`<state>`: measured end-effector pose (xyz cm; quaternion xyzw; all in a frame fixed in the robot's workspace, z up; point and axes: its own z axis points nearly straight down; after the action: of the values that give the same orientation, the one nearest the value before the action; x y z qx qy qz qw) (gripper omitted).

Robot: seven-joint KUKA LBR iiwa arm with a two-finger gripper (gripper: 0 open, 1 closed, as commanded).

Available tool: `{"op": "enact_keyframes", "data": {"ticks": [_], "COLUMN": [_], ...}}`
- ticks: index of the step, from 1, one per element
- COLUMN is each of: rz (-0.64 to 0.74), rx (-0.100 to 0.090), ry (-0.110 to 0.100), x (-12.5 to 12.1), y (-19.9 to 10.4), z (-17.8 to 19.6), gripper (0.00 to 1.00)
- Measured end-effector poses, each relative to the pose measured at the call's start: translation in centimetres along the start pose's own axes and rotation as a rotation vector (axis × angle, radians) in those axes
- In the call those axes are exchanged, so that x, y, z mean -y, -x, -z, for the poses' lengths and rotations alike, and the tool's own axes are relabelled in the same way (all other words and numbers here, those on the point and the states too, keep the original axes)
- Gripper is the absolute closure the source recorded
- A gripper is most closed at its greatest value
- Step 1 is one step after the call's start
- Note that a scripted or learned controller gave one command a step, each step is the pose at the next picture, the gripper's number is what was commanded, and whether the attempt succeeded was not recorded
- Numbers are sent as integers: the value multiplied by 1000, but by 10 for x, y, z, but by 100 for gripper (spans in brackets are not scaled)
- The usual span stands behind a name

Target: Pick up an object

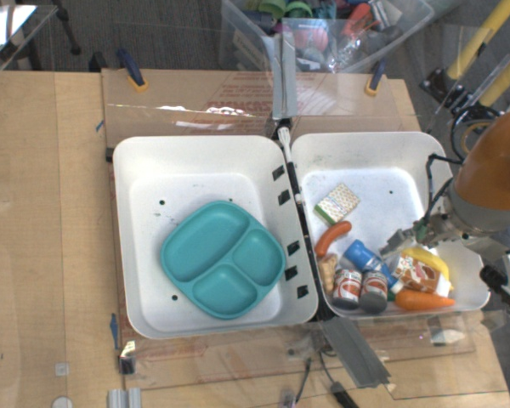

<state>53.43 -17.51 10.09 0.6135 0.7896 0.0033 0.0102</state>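
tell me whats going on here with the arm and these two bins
A KUKA arm reaches in from the right over the right bin, its gripper low above a pile of toy food along the bin's near side: a red sausage, a blue can, two small cans, a banana and a carrot. Nothing shows between the jaws. The left bin holds a teal divided plate.
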Motion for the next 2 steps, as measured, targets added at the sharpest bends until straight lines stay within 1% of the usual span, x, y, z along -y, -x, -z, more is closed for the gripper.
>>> {"op": "enact_keyframes", "data": {"ticks": [1, 2], "rz": [-106, 165], "rx": [-10, -7], "ry": [-13, -2], "x": [-35, 10], "y": [30, 29], "z": [-9, -10], "gripper": [0, 0]}}
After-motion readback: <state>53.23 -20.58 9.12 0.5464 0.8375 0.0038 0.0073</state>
